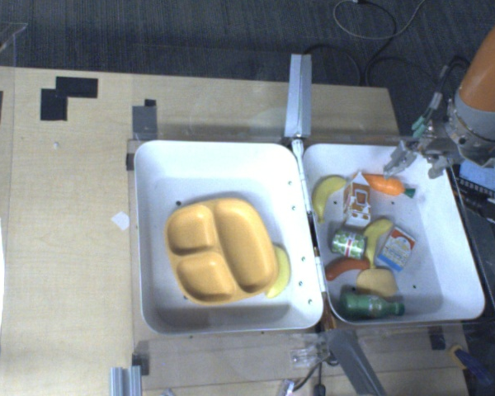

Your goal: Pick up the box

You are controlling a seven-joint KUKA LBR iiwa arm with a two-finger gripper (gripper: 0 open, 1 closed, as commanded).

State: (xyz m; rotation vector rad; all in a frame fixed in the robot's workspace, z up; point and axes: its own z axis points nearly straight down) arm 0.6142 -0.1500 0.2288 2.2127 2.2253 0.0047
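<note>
A small blue and white box (394, 248) lies flat in the right bin (445, 246), right of its middle. A white and orange carton (358, 200) lies further back among the other items. My gripper (416, 163) hangs over the bin's back right corner, just behind an orange carrot (386, 186) and well behind the blue box. Its two fingers are spread open with nothing between them. The orange band of the arm (491, 73) is at the right edge.
Around the boxes lie a yellow banana (328, 195), a green can (347, 243), a lemon (378, 229), a red sausage (345, 268), a yellow piece (376, 281) and a green bottle (371, 306). The left bin (148, 221) holds a yellow divided tray (221, 247).
</note>
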